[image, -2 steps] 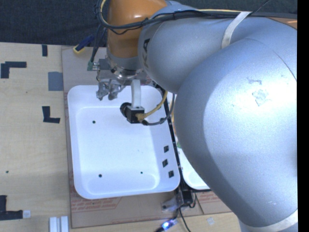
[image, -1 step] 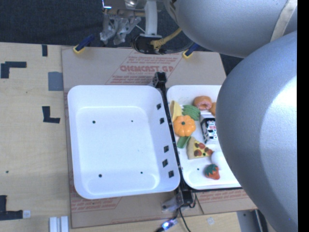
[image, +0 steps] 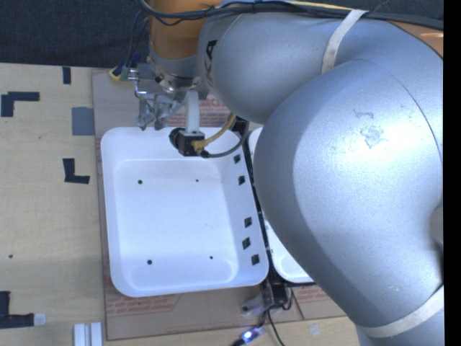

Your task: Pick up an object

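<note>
My gripper (image: pixel 154 117) hangs over the far rim of the left white bin (image: pixel 115 193), near its back left corner, under the orange band of the wrist (image: pixel 180 13). It is small and partly blurred against the cardboard behind it. A black part with a yellow cable (image: pixel 189 142) hangs from the wrist just right of the gripper, over the bin's back edge. The bin's floor in view is bare white with a few small dark dots.
The grey arm (image: pixel 346 157) covers most of the right bin (image: pixel 288 265), of which a front left corner shows. A black divider strip (image: pixel 248 207) runs between the bins. The wooden bench (image: pixel 43 215) with black tape marks lies to the left.
</note>
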`<act>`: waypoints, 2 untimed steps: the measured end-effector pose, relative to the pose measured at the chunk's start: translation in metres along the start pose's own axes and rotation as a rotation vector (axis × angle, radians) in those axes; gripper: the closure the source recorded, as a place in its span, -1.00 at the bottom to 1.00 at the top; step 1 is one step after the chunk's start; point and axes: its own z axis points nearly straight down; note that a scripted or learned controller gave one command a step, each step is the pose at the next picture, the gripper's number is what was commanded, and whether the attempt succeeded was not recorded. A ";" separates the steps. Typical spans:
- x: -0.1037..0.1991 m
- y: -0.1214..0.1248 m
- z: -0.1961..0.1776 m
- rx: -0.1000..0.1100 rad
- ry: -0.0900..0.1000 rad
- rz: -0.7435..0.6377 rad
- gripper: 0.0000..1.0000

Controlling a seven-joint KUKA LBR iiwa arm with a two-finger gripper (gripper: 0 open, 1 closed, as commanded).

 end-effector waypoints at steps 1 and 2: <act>0.000 -0.058 0.092 0.001 0.001 0.000 1.00; 0.001 0.001 0.020 -0.022 0.007 -0.002 1.00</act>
